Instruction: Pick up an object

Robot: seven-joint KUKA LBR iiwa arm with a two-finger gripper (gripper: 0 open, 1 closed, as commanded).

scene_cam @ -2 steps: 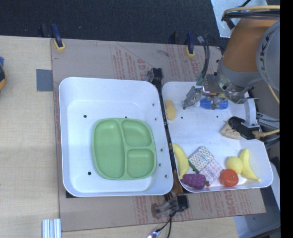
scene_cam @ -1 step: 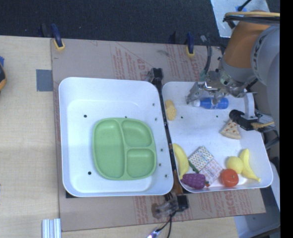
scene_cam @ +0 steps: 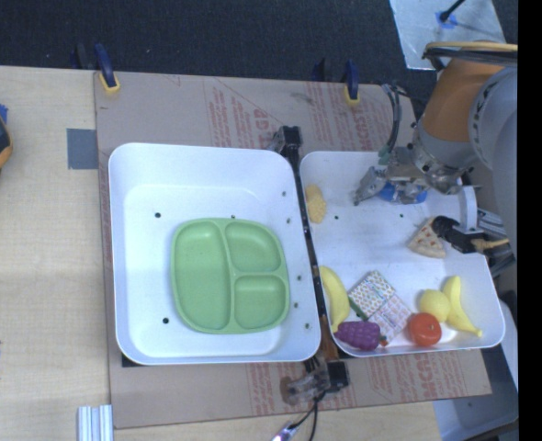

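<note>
1. Jaws: can't tell if spread or pressed together; gripper [scene_cam: 388, 188] sits low at the right bin's [scene_cam: 344, 168] 12 o'clock edge w/ nothing seen between them.
2. Arm [scene_cam: 478, 108] comes in from 2 o'clock, grey w/ orange band, wrist angled down toward 8 o'clock.
3. Left bin [scene_cam: 138, 173] holds a green divided tray [scene_cam: 228, 276], centre.
4. Right bin, 6 o'clock end: patterned packet [scene_cam: 381, 302], bananas [scene_cam: 461, 307], grapes [scene_cam: 358, 334], tomato [scene_cam: 424, 329].
5. Cracker wedge [scene_cam: 427, 241] lies at 3 o'clock, apart from gripper.
</note>
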